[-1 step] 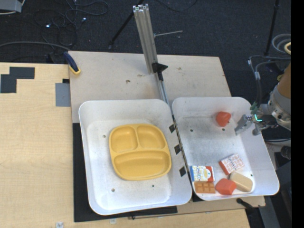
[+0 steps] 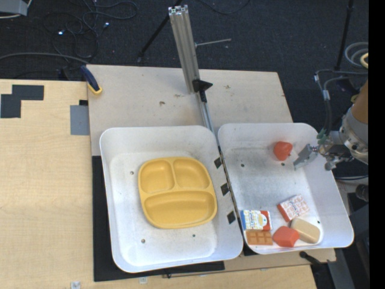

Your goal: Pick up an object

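My gripper [image 2: 316, 159] hangs over the right edge of the right bin [image 2: 264, 179], its two fingers spread open with nothing between them. A small red object [image 2: 283, 150] lies just left of the nearer finger, apart from it. At the bin's front corner lie a red-and-white packet [image 2: 293, 207], a beige bread-like piece [image 2: 305, 230], a red block [image 2: 286, 236], an orange waffle piece [image 2: 260, 238] and a small carton [image 2: 255, 220].
A yellow divided plate [image 2: 177, 191] lies in the left bin [image 2: 120, 221]. An aluminium post [image 2: 185, 47] rises behind the bins. The middle of the right bin is bare white floor.
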